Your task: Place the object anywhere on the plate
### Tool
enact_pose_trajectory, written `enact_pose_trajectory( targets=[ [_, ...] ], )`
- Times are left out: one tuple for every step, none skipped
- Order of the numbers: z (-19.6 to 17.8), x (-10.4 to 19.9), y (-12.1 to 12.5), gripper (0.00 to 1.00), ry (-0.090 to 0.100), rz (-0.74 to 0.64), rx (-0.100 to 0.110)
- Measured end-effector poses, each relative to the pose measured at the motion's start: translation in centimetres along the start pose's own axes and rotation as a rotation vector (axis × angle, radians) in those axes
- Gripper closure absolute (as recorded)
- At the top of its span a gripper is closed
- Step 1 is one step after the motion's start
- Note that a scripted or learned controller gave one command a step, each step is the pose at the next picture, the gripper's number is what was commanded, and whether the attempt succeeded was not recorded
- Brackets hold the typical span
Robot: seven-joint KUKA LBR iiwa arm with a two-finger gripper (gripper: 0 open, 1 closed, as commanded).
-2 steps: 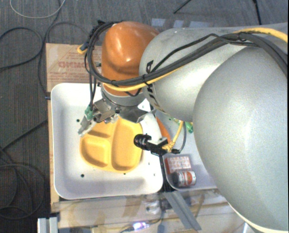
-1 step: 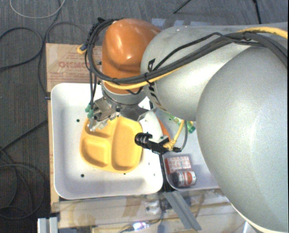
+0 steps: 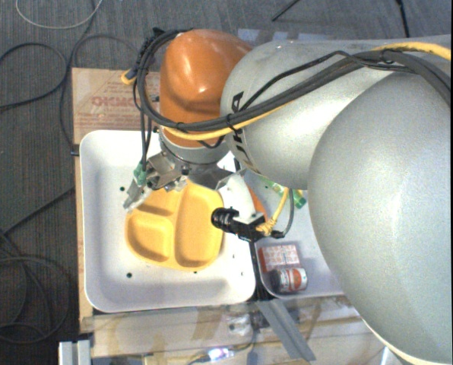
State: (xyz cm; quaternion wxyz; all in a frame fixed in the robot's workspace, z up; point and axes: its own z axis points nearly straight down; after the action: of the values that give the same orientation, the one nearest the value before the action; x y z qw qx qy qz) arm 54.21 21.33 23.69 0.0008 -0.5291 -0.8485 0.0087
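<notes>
A yellow plate (image 3: 177,230) with several compartments lies in the left white bin (image 3: 105,280). My gripper (image 3: 139,188) hangs over the plate's far left corner, under the orange wrist band (image 3: 196,71). A small green bit (image 3: 139,174) shows at the gripper's side; whether it is an object or part of the tool is unclear. The arm hides the back of the plate and the bin's far right part.
In the right bin, near its front left corner, lie a red and silver can (image 3: 291,280) and a red-labelled item (image 3: 278,255). Green pieces (image 3: 296,198) and an orange edge (image 3: 254,198) peek out from under the arm. Black cables (image 3: 238,223) hang over the bins' shared wall.
</notes>
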Motion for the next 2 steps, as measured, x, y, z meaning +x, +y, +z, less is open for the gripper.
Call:
enact_pose_trajectory(
  targets=[
    [-0.74,0.02,0.02,1.0,-0.001,-0.001,0.004],
    [-0.73,0.01,0.01,0.0,-0.002,-0.001,0.004]
  ],
)
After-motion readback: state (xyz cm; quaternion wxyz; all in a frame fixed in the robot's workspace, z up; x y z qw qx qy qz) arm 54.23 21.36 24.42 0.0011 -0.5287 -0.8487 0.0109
